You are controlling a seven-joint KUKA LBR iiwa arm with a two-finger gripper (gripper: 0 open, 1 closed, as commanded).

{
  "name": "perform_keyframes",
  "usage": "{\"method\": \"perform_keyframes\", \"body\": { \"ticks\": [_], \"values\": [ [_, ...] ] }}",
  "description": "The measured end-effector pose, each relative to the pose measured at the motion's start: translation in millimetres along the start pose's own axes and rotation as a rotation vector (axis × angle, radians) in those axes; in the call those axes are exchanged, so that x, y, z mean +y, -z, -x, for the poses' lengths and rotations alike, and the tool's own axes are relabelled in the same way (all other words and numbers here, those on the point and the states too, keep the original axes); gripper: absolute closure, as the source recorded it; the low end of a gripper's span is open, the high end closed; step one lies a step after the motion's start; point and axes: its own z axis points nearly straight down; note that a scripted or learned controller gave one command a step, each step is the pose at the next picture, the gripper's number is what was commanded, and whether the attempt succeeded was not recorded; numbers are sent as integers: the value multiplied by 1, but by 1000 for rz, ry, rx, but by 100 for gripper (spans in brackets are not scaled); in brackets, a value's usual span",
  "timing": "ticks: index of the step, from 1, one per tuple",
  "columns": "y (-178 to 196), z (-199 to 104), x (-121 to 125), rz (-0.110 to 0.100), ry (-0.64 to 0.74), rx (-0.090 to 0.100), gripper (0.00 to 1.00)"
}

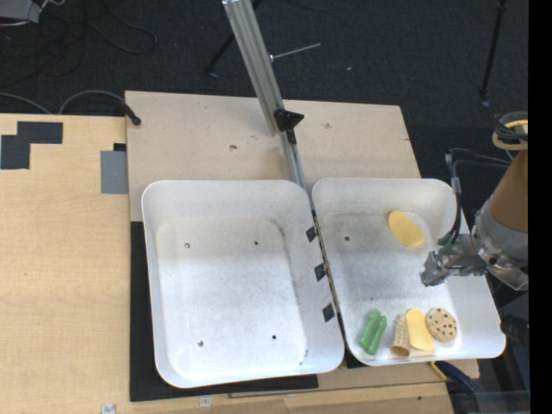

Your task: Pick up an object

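My gripper [434,272] hangs over the right-hand shallow white plastic bin [362,198], close to that bin's right wall and about halfway along it. I cannot tell from this view how it stands, and I see nothing caught in it. My grey arm [509,222] reaches in over the bin's right rim.

In the same bin, a flat pale yellow oval piece [405,228] lies toward the far right corner, just up and left of my gripper. Along the near edge sit four things in a row: a green ridged pickle-like stick [373,331] on the left, then a tan waffle cone [401,336], a pale yellow wedge [419,329] touching the cone, and a round brown cookie with dark chips [441,324] nearest the right corner.

The left-hand shallow white plastic bin [172,198] sits beside it on the desk [60,257], their walls touching along the middle.
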Motion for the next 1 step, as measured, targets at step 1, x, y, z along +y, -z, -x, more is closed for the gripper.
{"method": "perform_keyframes", "body": {
  "ticks": [1],
  "values": [
    [29,1,1,-2,-1,0,100]
  ]
}}
